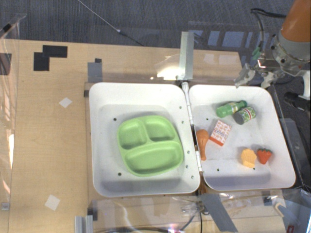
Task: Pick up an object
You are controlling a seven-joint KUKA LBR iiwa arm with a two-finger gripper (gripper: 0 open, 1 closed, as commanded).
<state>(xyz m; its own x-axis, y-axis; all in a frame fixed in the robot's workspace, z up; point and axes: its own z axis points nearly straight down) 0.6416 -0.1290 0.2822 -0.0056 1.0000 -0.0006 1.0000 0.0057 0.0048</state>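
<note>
The right bin (277,176) holds a green bottle (230,108) lying on its side, a small can (246,114) next to it, a red and white box (220,132), an orange carrot (202,143) by the left wall, a yellow piece (248,158) and a red strawberry (264,155). My gripper (254,79) hangs above the bin's far rim, up and to the right of the bottle. It is open, with its two fingers spread wide and nothing between them.
A green divided plate (149,144) lies in the left bin (102,178). A metal post (186,55) stands behind the seam between the bins. Cables run beside the arm at the upper right.
</note>
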